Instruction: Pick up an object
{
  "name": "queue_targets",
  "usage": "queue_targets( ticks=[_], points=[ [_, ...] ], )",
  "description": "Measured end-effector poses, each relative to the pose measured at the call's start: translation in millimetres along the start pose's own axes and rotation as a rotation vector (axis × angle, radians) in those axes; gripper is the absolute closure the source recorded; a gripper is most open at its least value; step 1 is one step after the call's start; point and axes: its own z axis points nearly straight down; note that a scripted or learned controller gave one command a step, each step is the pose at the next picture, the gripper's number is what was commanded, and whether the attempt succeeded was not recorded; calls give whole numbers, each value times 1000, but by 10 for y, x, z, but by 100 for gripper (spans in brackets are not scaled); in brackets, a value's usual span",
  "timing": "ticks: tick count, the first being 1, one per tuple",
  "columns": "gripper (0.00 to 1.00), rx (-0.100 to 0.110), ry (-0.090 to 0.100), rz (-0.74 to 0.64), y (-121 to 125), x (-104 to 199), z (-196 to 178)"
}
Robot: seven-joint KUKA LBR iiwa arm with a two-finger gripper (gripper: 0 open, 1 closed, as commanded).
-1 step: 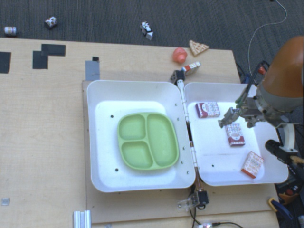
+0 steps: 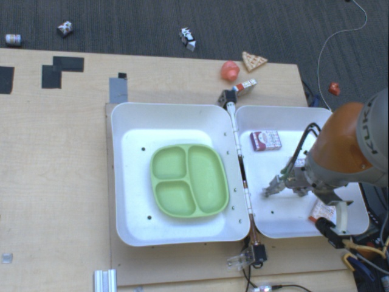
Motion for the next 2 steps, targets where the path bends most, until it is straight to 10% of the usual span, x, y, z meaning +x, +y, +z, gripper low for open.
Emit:
queue_targets(
  ticks=[1, 2],
  points=[
    [100, -6, -1, -1, 21, 2, -113],
    [100, 2, 1, -2, -131, 701, -969]
  ],
)
